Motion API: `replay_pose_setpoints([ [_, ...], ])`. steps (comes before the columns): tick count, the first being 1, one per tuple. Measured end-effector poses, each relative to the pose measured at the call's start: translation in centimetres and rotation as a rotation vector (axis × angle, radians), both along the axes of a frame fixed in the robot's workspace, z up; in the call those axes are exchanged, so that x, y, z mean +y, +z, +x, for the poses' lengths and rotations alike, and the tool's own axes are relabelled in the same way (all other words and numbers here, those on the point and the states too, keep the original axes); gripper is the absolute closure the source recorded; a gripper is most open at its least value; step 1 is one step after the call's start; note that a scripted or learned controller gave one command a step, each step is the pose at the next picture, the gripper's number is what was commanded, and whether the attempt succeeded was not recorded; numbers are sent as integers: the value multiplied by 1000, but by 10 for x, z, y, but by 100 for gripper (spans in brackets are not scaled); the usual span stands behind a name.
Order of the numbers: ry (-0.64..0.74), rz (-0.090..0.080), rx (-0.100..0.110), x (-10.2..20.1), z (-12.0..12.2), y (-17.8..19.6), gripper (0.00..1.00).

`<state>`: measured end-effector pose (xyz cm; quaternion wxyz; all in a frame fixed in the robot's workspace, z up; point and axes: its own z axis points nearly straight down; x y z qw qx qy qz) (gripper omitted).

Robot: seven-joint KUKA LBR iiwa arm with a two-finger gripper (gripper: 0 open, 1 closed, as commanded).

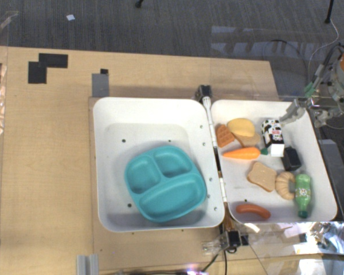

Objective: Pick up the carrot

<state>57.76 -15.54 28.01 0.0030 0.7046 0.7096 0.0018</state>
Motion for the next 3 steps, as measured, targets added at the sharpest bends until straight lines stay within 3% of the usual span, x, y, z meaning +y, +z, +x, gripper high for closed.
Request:
replay_pose_setpoints([
  [1, 101, 5, 15, 35, -2, -131, 0],
  [2, 15, 0, -7, 70, 15, -192, 0],
  [3, -229, 5, -6, 68, -24, -192, 0],
])
